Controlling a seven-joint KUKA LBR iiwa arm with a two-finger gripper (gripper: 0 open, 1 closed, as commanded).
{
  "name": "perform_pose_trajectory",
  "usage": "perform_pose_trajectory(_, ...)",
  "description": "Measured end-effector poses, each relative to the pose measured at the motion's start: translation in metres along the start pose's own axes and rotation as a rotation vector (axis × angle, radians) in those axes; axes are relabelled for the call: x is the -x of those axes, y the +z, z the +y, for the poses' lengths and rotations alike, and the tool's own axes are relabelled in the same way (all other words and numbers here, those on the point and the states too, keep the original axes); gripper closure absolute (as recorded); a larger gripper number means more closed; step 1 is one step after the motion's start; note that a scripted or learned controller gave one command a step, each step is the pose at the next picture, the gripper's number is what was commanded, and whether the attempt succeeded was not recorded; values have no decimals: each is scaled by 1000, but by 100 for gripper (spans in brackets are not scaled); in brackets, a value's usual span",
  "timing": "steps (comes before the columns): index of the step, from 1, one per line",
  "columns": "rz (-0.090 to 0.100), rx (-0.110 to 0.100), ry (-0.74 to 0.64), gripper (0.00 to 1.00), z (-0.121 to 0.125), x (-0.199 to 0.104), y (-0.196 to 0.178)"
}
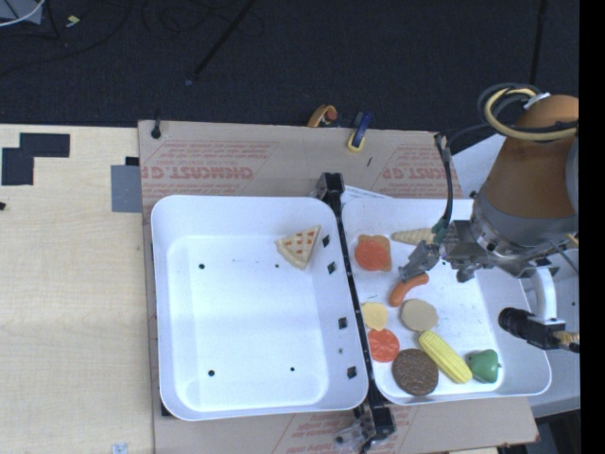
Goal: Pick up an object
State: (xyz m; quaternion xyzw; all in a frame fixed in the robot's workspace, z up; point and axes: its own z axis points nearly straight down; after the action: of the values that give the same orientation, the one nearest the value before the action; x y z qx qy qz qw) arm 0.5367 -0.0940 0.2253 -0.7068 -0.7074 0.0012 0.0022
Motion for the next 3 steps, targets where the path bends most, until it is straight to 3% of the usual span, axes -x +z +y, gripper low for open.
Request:
perform_pose_trajectory(1, -1, 1, 1, 0, 30, -77, 38)
perform_pose_trajectory(2, -1, 3, -1, 0, 65, -139, -2)
perform_pose_trajectory(3, -1, -2, -2, 100, 64, -139, -10)
